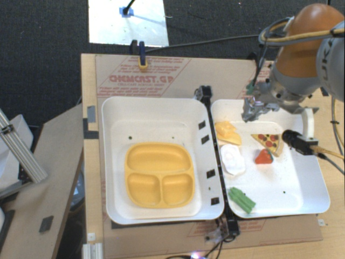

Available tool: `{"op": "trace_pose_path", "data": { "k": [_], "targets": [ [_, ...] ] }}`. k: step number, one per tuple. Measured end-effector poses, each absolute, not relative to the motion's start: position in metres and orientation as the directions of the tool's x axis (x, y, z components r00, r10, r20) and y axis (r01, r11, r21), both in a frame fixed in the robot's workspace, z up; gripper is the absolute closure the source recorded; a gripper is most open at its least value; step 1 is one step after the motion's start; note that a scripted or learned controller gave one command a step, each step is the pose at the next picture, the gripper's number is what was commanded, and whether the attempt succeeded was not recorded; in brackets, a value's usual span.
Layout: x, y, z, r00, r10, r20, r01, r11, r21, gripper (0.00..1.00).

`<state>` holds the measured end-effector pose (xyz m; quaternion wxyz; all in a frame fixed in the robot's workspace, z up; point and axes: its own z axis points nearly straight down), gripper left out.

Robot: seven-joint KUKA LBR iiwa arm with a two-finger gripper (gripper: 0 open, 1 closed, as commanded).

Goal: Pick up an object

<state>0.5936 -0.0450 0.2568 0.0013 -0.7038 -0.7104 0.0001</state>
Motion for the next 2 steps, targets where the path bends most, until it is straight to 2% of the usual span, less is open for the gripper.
{"op": "trace_pose_path", "data": {
  "k": [1, 2],
  "targets": [
    [0.59, 0.019, 0.252, -0.011, 1.0, 0.003, 1.0, 0.011, -0.002, 1.0],
    [0.596, 0.075, 0.253, -0.011, 1.0, 0.002, 1.0, 0.011, 0.0, 1.0]
  ]
}}
